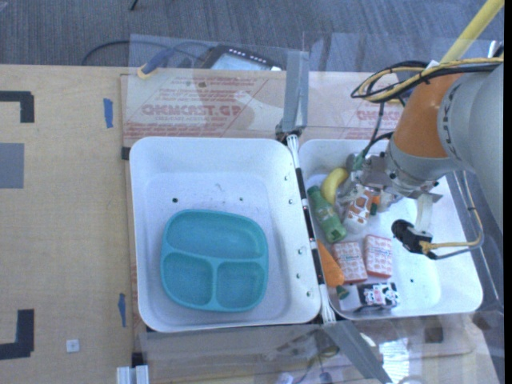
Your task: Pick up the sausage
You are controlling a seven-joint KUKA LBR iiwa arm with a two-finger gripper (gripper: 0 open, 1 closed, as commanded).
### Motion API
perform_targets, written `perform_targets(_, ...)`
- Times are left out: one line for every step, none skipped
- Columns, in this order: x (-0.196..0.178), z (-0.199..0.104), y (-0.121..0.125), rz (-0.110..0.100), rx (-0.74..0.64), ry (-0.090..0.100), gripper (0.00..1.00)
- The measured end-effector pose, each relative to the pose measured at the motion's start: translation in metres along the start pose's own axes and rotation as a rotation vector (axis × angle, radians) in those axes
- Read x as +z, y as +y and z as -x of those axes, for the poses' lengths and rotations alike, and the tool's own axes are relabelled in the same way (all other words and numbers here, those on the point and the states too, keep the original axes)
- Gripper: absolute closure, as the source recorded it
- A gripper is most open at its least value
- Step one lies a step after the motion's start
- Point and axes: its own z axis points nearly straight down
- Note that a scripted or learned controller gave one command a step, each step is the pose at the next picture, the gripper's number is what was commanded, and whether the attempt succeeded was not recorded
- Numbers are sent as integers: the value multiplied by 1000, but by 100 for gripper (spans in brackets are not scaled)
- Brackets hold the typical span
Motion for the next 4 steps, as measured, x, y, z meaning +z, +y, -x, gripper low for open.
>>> perform_targets(-9, 0, 0, -1, 0, 0, 100)
perform_targets(-18, 1, 0, -2, 1, -1, 100)
perform_targets(-6, 33, -3, -13, -110, 0, 100)
perform_targets(4, 12, 41, -7, -353, -7, 100)
